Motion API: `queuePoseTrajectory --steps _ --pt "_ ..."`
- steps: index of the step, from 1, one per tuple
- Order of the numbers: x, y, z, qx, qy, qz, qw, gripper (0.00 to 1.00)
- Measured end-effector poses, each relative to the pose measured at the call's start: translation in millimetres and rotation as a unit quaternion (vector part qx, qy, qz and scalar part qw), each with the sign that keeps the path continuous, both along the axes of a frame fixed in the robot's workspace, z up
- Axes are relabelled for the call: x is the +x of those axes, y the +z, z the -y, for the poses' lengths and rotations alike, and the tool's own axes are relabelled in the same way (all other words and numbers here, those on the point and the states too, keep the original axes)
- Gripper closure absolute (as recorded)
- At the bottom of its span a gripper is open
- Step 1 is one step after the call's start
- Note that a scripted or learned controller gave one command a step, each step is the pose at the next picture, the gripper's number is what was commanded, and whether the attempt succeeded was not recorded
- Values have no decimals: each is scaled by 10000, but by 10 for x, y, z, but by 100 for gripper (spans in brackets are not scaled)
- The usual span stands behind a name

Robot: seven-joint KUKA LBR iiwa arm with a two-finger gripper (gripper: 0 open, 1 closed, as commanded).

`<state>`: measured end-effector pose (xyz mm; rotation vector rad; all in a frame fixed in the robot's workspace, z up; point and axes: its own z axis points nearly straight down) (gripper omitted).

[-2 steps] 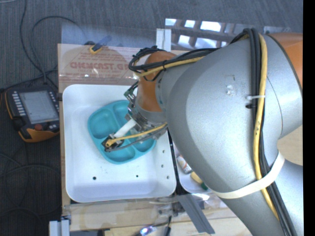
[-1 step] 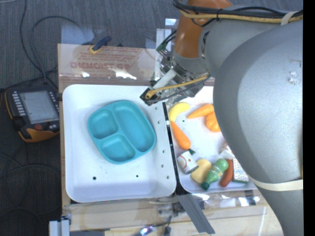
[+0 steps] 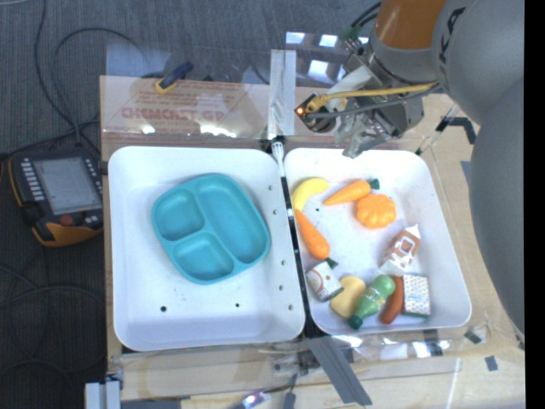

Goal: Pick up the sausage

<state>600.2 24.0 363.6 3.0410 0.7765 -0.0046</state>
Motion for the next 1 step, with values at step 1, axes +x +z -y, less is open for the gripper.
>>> queuePoseTrajectory --steps 1 --pt "-479 -1813 -270 7 -1478 -11 9890 100"
